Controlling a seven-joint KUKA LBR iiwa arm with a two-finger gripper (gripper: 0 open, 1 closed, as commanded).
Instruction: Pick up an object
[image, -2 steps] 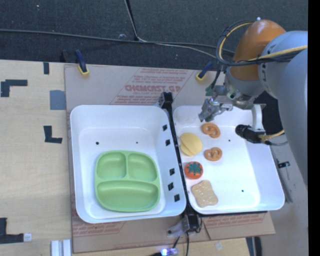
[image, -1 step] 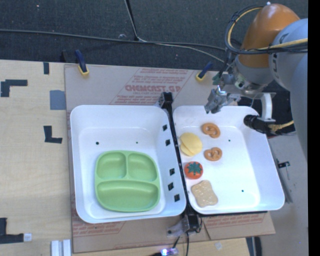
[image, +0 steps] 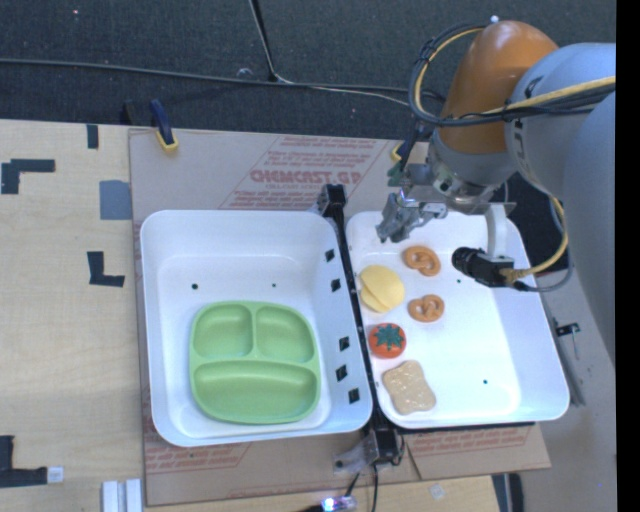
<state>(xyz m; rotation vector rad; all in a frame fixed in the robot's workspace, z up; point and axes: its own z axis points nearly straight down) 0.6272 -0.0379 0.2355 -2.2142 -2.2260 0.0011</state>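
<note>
In the right bin (image: 520, 390) lie a yellow rounded piece (image: 381, 288), two brown pretzels (image: 421, 261) (image: 426, 308), a red tomato (image: 387, 340) and a tan slice of bread (image: 409, 387). My gripper (image: 397, 226) hangs over the bin's far left corner, just above the yellow piece and left of the upper pretzel. Its fingers (image: 388, 229) point down with nothing visibly between them.
The left bin (image: 170, 250) holds a green divided plate (image: 255, 362). A black divider (image: 345, 290) with clips runs between the bins. A black camera unit (image: 480, 266) juts from the wrist over the right bin. Cables loop above the arm.
</note>
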